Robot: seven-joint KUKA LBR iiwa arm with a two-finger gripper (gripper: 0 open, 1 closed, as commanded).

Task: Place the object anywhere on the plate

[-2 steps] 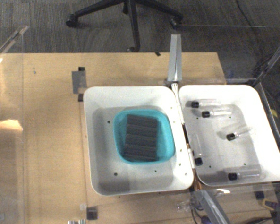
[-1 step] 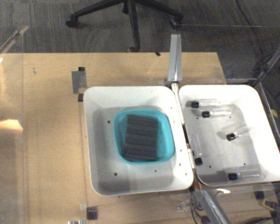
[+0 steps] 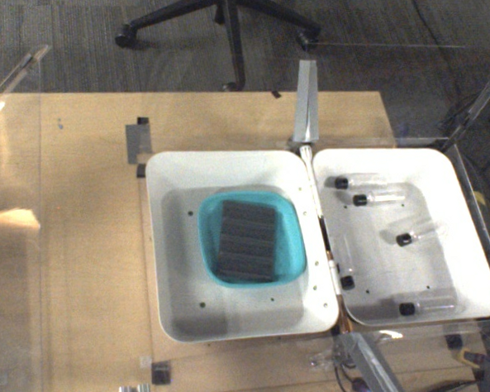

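Looking from the left, I see the left bin (image 3: 170,262) holding a teal plate (image 3: 290,230), and a dark ribbed block (image 3: 248,240) lies flat on it, well inside the rim. If that block is the object meant, the placing looks done and nothing is left. Across the divider, the right bin (image 3: 471,243) holds four clear tubes (image 3: 382,197) with black caps, faint against the white. What the block is made of I cannot make out.

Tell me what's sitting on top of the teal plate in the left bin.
A dark grey ridged block lies flat on the teal plate, covering most of its middle. The plate's surface beneath the block is hidden, so anything under it can't be seen.
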